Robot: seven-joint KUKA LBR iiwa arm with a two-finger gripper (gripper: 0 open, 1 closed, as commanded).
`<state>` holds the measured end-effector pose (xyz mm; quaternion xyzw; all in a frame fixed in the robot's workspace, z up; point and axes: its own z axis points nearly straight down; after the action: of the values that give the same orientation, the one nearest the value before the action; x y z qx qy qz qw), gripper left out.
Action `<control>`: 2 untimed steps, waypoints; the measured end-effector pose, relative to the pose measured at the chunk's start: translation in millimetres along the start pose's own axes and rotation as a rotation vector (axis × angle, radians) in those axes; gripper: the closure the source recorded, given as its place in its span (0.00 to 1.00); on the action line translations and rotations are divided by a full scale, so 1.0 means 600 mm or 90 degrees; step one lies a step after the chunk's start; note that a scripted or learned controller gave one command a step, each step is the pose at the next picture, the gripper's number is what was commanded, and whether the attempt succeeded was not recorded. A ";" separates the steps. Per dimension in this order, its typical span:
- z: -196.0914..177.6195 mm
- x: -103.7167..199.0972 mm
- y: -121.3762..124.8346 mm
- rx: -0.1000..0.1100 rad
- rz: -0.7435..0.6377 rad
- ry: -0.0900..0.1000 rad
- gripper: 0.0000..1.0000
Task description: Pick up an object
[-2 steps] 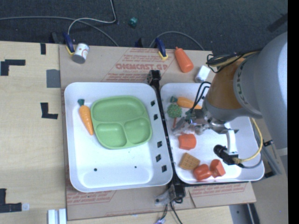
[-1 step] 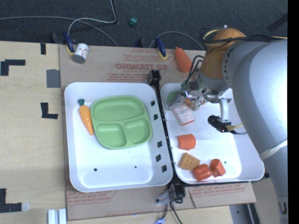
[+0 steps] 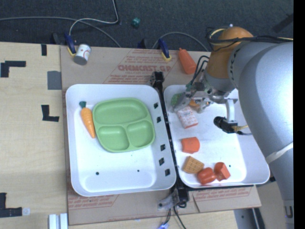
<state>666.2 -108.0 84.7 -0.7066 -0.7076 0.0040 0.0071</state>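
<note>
Camera view is showing the end effector [image 3: 194, 98] hanging over the right bin [image 3: 248, 168], crowding a small pink-white packet [image 3: 187, 118], probably lining up a grab. Grip state? Can't tell.

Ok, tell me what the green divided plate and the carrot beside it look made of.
Green divided plate: likely moulded plastic, matte, uniform colour, soft rounded compartment edges. Carrot: probably plastic toy food, smooth, evenly orange with a green top; rubber can't be excluded.

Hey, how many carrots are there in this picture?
2. One carrot lies in the left bin, just left of the green plate. The other carrot lies on the cardboard behind the right bin. The arm may hide more.
</note>
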 end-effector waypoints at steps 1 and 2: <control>0.000 -0.019 0.000 -0.001 0.000 0.000 0.00; 0.000 -0.032 0.000 -0.001 0.000 0.000 0.00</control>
<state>666.5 -126.9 84.7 -0.7065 -0.7077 0.0034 0.0069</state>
